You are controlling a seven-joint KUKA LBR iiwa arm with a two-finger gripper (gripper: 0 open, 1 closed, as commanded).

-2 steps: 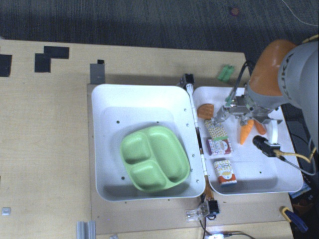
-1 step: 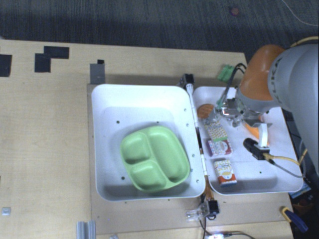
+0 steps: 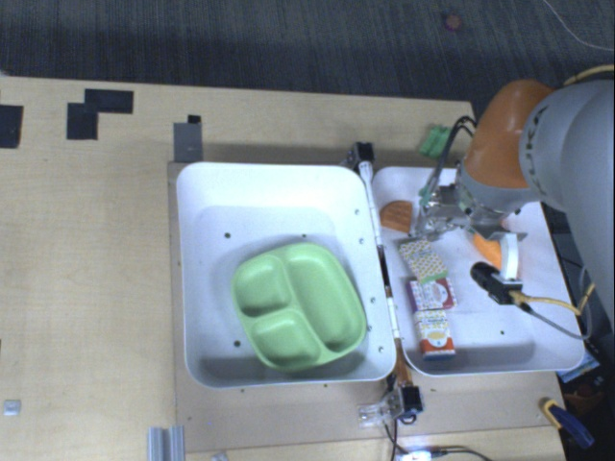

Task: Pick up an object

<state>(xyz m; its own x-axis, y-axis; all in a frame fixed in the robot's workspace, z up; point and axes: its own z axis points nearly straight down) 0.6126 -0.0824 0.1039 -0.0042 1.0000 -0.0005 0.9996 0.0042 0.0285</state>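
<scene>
**Hovering low over the right bin's far left corner**

Starting at the left, the pale tabletop (image 3: pixel 86 286) bears a few black tape patches (image 3: pixel 96 111) near its far edge. The left bin (image 3: pixel 207 195) holds one thing: a green divided plate (image 3: pixel 300 303) with three compartments, lying flat and turned at a slant, toward the bin's near right part.

Across the shared rim, the right bin (image 3: pixel 548 344) holds the smaller things. A brown rounded item (image 3: pixel 395 216) lies in its far left corner. Just nearer the camera, a speckled packet (image 3: pixel 420 255) leads a row down the bin's left side: a red-and-white carton (image 3: pixel 430 294) touches the packet's near end, and an orange-and-yellow carton (image 3: pixel 435 334) follows at the near wall. An orange item (image 3: pixel 487 251) lies further right, partly hidden under the wrist.

The pincer (image 3: pixel 434 217) sits over the bin's far left part, just beside the brown rounded item and above the far end of the speckled packet. Whether it is released or clenched cannot be told from this angle, and nothing is seen caught in it. The grey arm (image 3: pixel 572 142), with its orange band (image 3: pixel 504 133), reaches in from the right.
</scene>
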